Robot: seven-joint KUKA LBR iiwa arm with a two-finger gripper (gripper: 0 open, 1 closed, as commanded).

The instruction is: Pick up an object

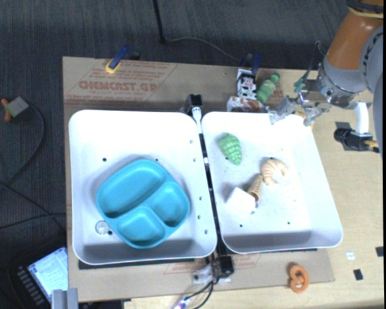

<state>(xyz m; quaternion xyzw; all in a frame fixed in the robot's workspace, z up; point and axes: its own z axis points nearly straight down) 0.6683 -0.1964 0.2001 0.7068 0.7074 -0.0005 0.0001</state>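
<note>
Brown board point(135, 82) under bins: red print, reads roughly "CHEMCAST GP". Small carton point(246, 84) behind right bin: print illegible.

In the right bin we see three things — a ridged green piece point(230, 147) toward frame centre, a tan ice-cream cone toy point(268, 175) lying tilted below-right, its tip beside a white block point(240, 200).

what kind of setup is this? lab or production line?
Most likely a research lab's robot grasping bench: two white bins clamped to a board, toy items like a green object and a blue divided tray, loose cables on carpet, and a gripper hanging over the bin edge.
</note>
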